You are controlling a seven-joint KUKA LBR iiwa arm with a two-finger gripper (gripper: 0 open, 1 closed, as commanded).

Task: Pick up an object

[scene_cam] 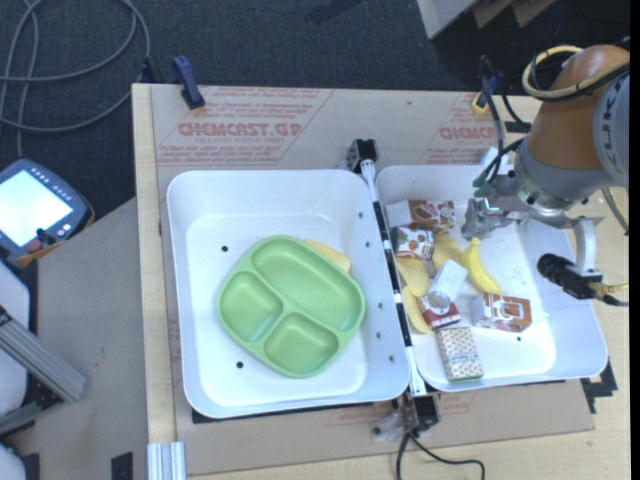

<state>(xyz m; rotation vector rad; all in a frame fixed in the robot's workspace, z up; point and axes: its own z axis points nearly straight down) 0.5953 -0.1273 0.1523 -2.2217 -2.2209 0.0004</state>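
Left bin (pixel 190 218): one green divided plate (pixel 291 305) overlying one pale yellow item (pixel 335 258), only its edge visible. Right bin (pixel 570 353): a cluster of small objects, namely one banana (pixel 481 269), a second yellow piece (pixel 414 306) near the dividing wall, four red-and-white packets (pixel 431 212), and one patterned box (pixel 459 353). End effector (pixel 482 211): poised at the top of the cluster, just above the banana's upper tip; whether it is released or clenched cannot be told, and nothing is seen grasped. Step in hand, as judged: approach, before any lift. The next move calls for settling on a single object, probably the banana, clear of the neighbouring packets. Both bins rest on one surface (pixel 250 128).
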